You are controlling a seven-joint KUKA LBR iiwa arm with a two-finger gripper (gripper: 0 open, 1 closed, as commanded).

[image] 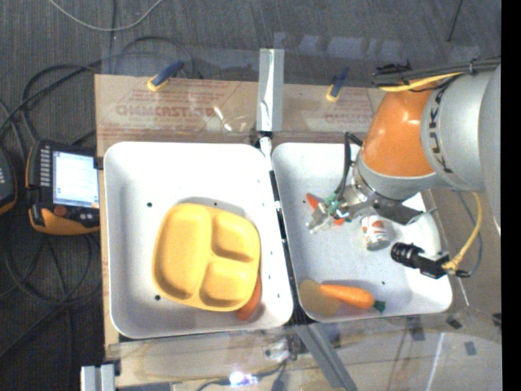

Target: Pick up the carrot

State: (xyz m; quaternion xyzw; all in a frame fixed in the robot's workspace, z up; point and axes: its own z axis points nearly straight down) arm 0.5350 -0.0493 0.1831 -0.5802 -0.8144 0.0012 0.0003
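A yellow plastic divided plate [208, 257] lies in the left white bin [130, 177], with something orange-red [251, 303] poking out beneath its near right edge. A small white can with red markings [375, 232] rests in the right white bin [309, 165].

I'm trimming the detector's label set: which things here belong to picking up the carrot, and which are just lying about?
Belongs to the job:
carrot, near the front edge of the right bin
gripper, above that bin

Just lying about:
yellow divided plate in the left bin
small can
handheld pendant beside the bench
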